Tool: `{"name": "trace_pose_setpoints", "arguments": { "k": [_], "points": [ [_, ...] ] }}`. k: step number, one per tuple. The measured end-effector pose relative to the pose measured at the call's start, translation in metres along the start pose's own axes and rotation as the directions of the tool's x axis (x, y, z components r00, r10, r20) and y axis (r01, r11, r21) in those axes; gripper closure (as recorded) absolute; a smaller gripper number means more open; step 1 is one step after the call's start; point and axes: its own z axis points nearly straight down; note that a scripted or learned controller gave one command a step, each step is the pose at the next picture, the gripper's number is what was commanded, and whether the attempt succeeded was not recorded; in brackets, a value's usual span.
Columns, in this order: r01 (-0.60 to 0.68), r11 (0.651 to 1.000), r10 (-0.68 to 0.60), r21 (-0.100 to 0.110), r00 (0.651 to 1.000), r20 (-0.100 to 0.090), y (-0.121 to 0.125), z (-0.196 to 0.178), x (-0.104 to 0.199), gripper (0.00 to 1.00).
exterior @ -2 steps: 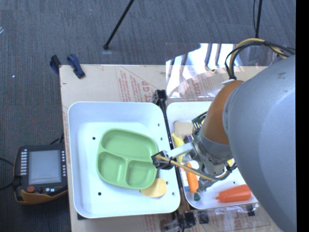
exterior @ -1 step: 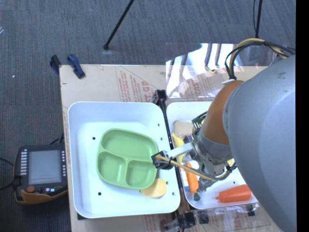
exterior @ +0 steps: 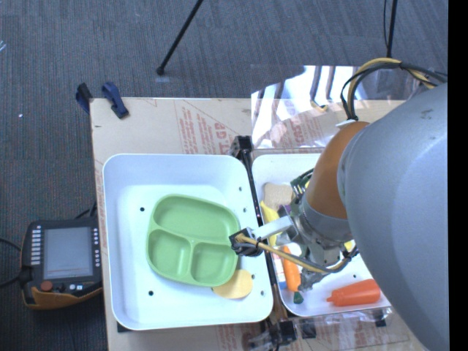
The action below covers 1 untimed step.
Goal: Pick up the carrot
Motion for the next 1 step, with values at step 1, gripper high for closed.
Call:
{"name": "trace_pose_setpoints", "arguments": {
  "k": [1],
  "points": [
    [0.000,1.000,0.000,0.000,1.000,0.000,0.0000,0.0000,0.0000,0.00]
  ]
}}
